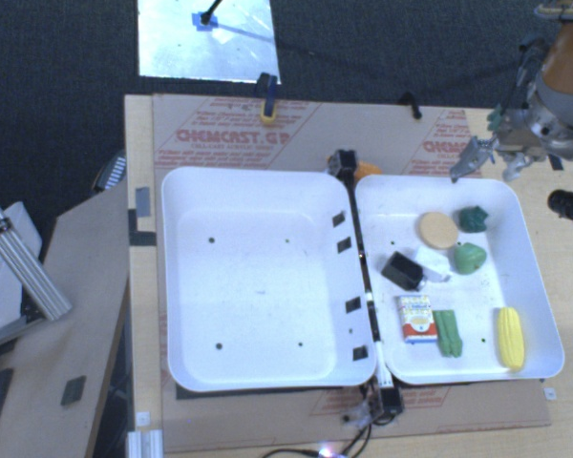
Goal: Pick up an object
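- The claw (pixel 490 159) hung above the far rim of the right bin (pixel 535 284), its fingers spread and nothing between them.
- Every candidate lay in that bin: a tan disc (pixel 438 229) with a dark green lump (pixel 474 219) beside it, a lighter green piece (pixel 469 257) just nearer, a black block (pixel 401 271), a small red-and-white box (pixel 416 318), a green strip (pixel 448 333) and a yellow corn cob (pixel 510 337).
- The left bin (pixel 258 275) sat alongside, across the divider.
- Risk, as I judged it: the disc and green pieces were crowded, so a descent there could nudge a neighbour or close on two things.
- The flat disc could slip from the fingers.
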`<state>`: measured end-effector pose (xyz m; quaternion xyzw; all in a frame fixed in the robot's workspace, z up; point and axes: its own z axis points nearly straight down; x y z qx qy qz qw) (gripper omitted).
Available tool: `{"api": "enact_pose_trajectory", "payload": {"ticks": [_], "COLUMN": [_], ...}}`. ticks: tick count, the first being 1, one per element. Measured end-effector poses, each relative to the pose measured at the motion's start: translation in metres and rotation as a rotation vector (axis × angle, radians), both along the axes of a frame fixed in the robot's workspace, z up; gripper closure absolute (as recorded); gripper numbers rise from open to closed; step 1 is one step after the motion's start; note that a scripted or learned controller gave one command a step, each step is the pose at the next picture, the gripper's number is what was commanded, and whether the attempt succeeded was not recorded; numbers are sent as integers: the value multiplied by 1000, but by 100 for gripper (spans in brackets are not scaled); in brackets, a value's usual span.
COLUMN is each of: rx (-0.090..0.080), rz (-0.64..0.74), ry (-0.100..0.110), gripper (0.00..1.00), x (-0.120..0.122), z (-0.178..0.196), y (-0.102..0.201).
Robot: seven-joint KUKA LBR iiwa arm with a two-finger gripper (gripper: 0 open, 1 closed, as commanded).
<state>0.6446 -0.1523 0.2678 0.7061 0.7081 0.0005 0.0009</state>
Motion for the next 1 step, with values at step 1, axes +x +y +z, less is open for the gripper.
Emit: {"api": "enact_pose_trajectory", "payload": {"ticks": [1], "rx": [0], "rz": [4], "ry": [-4], "gripper": [100], "x": [1], "z": [11], "y": [0]}}
